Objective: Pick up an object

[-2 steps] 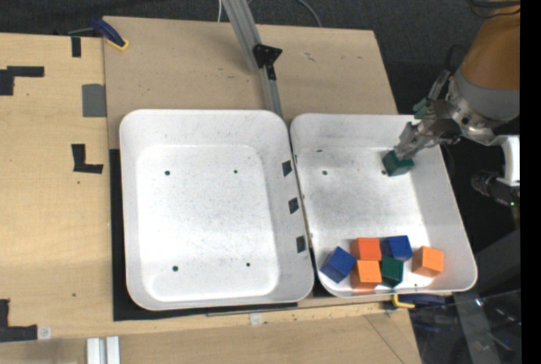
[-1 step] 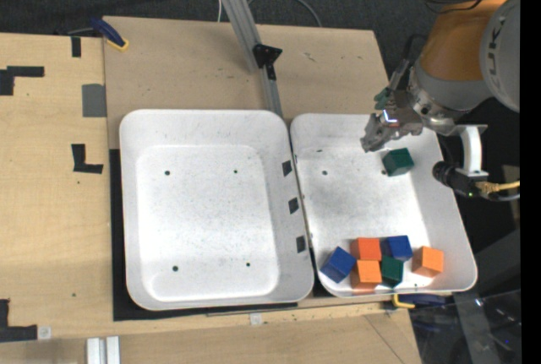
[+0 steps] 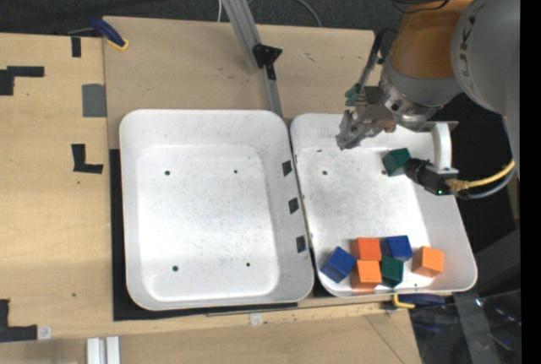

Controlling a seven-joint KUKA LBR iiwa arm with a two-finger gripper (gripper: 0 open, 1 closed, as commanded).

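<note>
The green block (image 3: 395, 160) is, by my judgement, the likeliest object for this pick, since it lies alone on the floor of the right bin (image 3: 355, 210), toward that bin's far right side and just beside the arm's black fitting; it rests on the floor with nothing gripping it, so the pick itself is not yet done; the approach, closing and lifting all appear to be left. The gripper (image 3: 351, 134) hangs above the right bin's far rim, near the green block but apart from it, on the side toward the left bin (image 3: 203, 210); whether its fingers are spread or pressed together I cannot tell, as they merge into one dark grey mass; nothing shows between them.

Further from the green block, along the right bin's near edge, a cluster sits packed together: a blue block (image 3: 338, 263), two orange blocks (image 3: 368, 250) with a second blue block (image 3: 397, 247) and a dark green block (image 3: 391, 269) among them, and a lone orange block (image 3: 428, 260) at the near right corner; these touch one another and crowd the rim, leaving little room for fingers. The green block has open floor on the side toward the cluster and toward the left bin; the right wall and the cable (image 3: 482, 181) are close on its other side.
</note>
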